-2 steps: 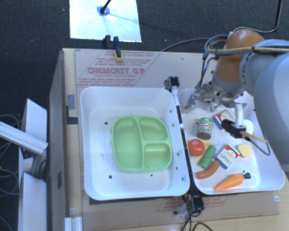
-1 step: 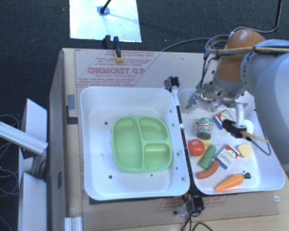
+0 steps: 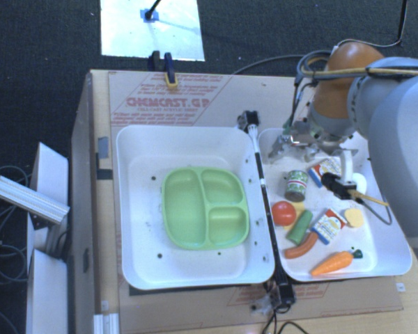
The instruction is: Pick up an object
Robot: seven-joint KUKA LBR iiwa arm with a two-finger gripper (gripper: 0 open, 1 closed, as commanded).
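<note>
Presently the candidate objects lie in the right bin [image 3: 397, 259]: a small can [image 3: 297, 184] near the middle, a red tomato [image 3: 283, 213] just below it, a green cucumber [image 3: 300, 225], a sausage [image 3: 301, 247] and a carrot [image 3: 332, 262] toward the near edge. The gripper [image 3: 287, 143] hangs over that bin's far-left corner, apart from the can; how its fingers stand cannot be told. The left bin [image 3: 136, 158] bears a green divided plate [image 3: 205, 207].

Pale green divided plate [image 3: 205, 208] in a white bin [image 3: 136, 207]; red tomato [image 3: 283, 213], orange carrot [image 3: 331, 262], green-labelled can [image 3: 297, 184] beside it.
</note>
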